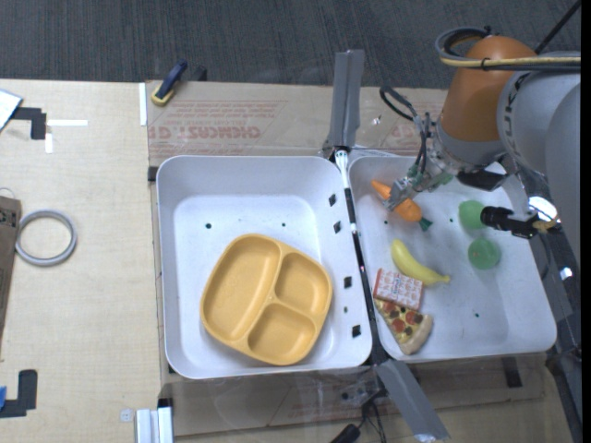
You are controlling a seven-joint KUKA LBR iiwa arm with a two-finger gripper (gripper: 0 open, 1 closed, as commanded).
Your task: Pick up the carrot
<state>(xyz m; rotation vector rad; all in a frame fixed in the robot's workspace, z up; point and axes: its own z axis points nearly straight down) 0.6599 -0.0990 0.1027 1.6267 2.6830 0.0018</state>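
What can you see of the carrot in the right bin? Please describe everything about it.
The carrot is small and orange, with a smooth, toy-like look and a bit of green at its lower right end. It lies slantwise in the upper left part of the right bin, its narrow end pointing up-left toward the bin wall. The hand is right over its middle and covers part of it; whether it grips the carrot cannot be told. The banana lies below it, apart.

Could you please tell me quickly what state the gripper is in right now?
Gripper: down on the carrot in the right bin; open or shut cannot be told.
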